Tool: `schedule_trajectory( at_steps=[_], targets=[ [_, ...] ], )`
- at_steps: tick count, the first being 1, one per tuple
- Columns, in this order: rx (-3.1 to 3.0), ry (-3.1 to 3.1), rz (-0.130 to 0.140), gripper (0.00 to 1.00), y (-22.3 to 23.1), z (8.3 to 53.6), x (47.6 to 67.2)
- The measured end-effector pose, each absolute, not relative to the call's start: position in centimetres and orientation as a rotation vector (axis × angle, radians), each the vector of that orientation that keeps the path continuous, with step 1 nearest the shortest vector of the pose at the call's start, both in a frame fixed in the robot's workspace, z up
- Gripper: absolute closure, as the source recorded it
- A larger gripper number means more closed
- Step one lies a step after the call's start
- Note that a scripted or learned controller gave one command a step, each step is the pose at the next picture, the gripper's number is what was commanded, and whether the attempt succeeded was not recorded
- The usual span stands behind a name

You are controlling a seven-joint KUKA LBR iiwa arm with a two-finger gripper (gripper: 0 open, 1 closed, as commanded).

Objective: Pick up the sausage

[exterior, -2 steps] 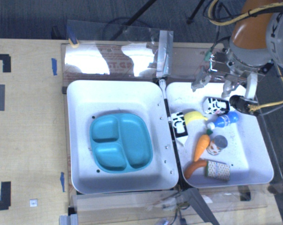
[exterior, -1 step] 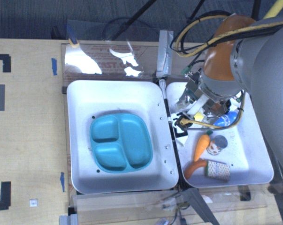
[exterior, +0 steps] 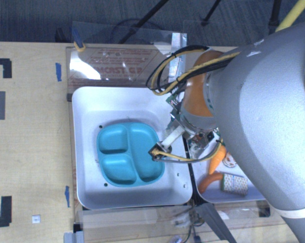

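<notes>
Grey casing and the orange band of the arm (exterior: 253, 100) cover most of the right bin (exterior: 243, 198), and beneath them the end effector (exterior: 202, 142) hangs over the wall where the two bins meet. It is crowded by cables and its own housing, so I cannot tell whether it is released or clenched, and nothing can be seen grasped in it. The sausage (exterior: 208, 182), a curved reddish-orange piece, lies on the floor of the right bin near its front left corner, below the end effector and apart from it. Just beside the sausage, to its right, lies a small patterned cylinder (exterior: 235, 185) on its side. An orange tapered thing (exterior: 219, 157), perhaps a carrot, lies close under the end effector; whether they touch is hard to make out. The rest of the right bin is hidden by the arm. In the left bin (exterior: 86, 135) a blue divided plate (exterior: 128, 153) lies flat, its three compartments bare. Both bins rest on the pale wooden counter (exterior: 26, 135).
</notes>
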State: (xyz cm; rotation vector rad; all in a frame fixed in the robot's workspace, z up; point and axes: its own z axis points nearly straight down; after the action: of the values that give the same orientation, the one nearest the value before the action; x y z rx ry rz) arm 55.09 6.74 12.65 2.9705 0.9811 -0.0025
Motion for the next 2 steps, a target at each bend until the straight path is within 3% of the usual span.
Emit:
schedule_trajectory(
  at_steps=[1,2],
  targets=[
    [2.876,1.180,0.018,0.00,7.5,12.3,54.1],
    [2.882,1.254,-0.009,0.00,7.6,18.2,56.1]
  ],
)
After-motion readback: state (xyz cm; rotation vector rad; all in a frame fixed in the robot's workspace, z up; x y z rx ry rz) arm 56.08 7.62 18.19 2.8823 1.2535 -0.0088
